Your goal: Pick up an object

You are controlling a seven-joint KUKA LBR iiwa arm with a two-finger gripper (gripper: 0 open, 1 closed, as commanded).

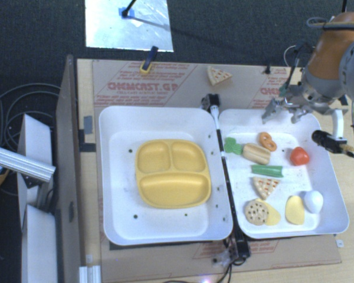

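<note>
Camera view: end effector (285, 109) spread open, grasping nothing, over right bin (327, 158) far edge; pretzel (267, 141), tomato (300, 155) nearby, yellow tray (172, 173) in left bin (121, 158).

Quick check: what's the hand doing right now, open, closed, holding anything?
Hand: open, fingers spread, holding nothing, above the far edge of the right bin.

Slanted overhead view of both bins (165, 114)
</note>
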